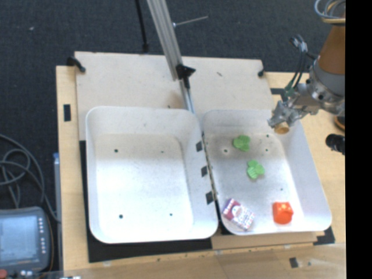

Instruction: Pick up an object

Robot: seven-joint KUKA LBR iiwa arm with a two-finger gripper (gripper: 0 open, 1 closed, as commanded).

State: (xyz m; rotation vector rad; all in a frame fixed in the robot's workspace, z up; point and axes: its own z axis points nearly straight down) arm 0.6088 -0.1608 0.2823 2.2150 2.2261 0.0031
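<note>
Two white bins (pixel 145 118) share the bench; the right bin's four objects, including an orange block (pixel 282 213), lie loose for picking. Gripper (pixel 280 122) hovers above its far rim, carrying nothing visible.

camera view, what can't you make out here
- End effector, camera view: too small and blurred to tell its fingers' state.
- Arm: cut off by the right edge.
- Packet: print too small to read.
- Two green pieces: too blurred to identify.

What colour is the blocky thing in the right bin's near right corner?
Orange-red; the block shows in the camera view, in the right bin.
</note>
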